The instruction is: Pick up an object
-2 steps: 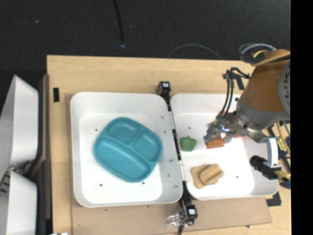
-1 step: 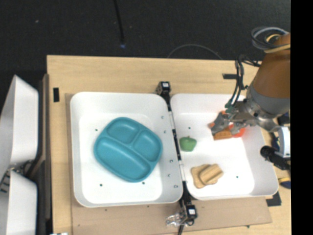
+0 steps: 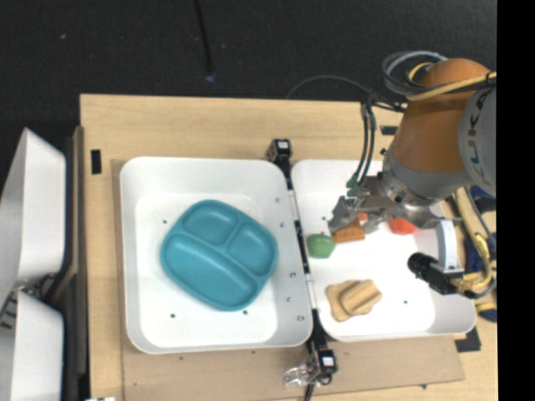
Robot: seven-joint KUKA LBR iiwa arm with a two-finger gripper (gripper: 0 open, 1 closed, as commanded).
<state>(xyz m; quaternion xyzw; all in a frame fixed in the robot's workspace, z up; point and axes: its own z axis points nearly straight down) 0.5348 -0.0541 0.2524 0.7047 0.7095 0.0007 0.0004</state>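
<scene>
We see the pincer low over the right bin, at that bin's left side, just above an orange piece that lies beside a small green round thing. Whether the pincer is open or closed we cannot tell; the wrist hides most of it. A second orange-red piece lies near, half under the arm, and a tan, bread-like lump rests toward the bin's near edge. The left bin carries a teal divided plate.

We judge the orange piece the likeliest target. It looks small, light and stiff, probably smooth plastic, so it may slip or skid along the bin floor. We would take it across its narrow width, near the middle, and keep clear of the green thing touching or nearly touching its left end.
</scene>
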